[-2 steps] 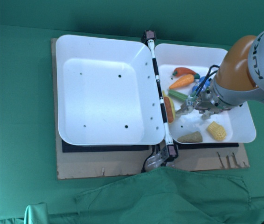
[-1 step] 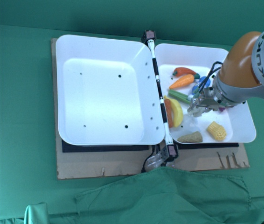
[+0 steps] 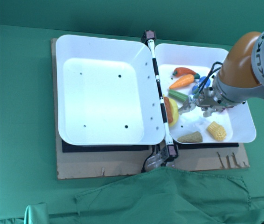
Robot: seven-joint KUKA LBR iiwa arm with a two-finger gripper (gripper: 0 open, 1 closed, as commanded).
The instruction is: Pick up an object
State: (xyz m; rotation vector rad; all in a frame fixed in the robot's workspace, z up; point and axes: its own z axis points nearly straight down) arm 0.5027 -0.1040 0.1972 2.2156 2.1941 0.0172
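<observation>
Camera view: end effector (image 3: 186, 107) fingers indistinct

Left bin (image 3: 71, 50) floor bare, open to entry from above. Right bin (image 3: 244, 129) crowded: carrot (image 3: 182, 81) and red pepper (image 3: 184, 71) at 12 o'clock, corn (image 3: 216, 131) at 5, wedge (image 3: 191, 137) at 6. Open floor between tool (image 3: 188, 107) and wedge.

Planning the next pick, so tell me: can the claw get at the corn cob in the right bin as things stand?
Probably yes. The corn cob lies alone near the right bin's front edge, with bare floor around it and nothing on top. The claw sits just beyond it, over the bin's middle, so only a short move is needed.
</observation>
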